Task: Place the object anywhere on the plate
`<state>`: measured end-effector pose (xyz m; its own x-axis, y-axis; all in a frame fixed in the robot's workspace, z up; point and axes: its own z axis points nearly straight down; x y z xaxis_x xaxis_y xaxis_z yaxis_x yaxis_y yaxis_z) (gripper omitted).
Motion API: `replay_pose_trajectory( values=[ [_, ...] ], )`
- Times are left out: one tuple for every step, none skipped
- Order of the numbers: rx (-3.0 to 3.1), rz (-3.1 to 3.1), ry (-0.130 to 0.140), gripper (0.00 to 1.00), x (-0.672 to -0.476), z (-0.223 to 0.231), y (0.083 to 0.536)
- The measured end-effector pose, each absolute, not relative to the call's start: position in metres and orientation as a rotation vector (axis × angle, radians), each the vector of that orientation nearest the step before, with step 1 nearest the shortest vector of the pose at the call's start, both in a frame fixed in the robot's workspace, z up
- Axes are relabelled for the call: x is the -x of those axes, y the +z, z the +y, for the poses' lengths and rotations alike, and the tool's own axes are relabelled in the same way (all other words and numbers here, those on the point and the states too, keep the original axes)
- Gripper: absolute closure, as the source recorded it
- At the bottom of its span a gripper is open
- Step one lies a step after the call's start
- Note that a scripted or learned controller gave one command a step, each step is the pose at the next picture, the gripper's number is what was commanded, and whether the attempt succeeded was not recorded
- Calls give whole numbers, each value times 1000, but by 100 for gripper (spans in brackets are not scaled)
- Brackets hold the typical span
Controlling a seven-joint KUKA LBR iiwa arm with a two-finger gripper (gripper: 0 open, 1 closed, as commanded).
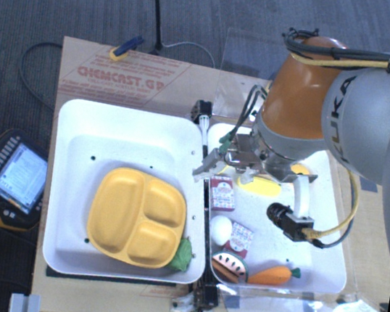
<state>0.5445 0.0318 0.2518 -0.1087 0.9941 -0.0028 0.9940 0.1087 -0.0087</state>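
A yellow divided plate [138, 216] lies in the left white bin [81, 133]. My gripper [231, 166] hangs over the near left part of the right bin [334, 273], just above a maroon carton [223, 194]. The grey and orange wrist [294, 108] covers the bin's far part. Nothing can be seen held in the gripper. A white egg [221, 229], a small printed box [241, 237], an orange carrot [269, 275] and a round striped item [229, 266] lie nearer the front of that bin. A yellow item [267, 187] peeks out below the wrist.
A green leafy piece [184, 254] sticks out from under the plate's right front corner. A black cable connector [284, 219] hangs off the arm over the right bin. A pendant with a screen [12, 178] sits on the floor at left.
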Motion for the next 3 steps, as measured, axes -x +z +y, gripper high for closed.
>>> replay_pose_trajectory(
  values=[
    [2095,-2336,13,0,-544,32,252],
    [2095,-2336,13,0,-544,32,252],
    [2095,-2336,13,0,-544,32,252]
  ],
)
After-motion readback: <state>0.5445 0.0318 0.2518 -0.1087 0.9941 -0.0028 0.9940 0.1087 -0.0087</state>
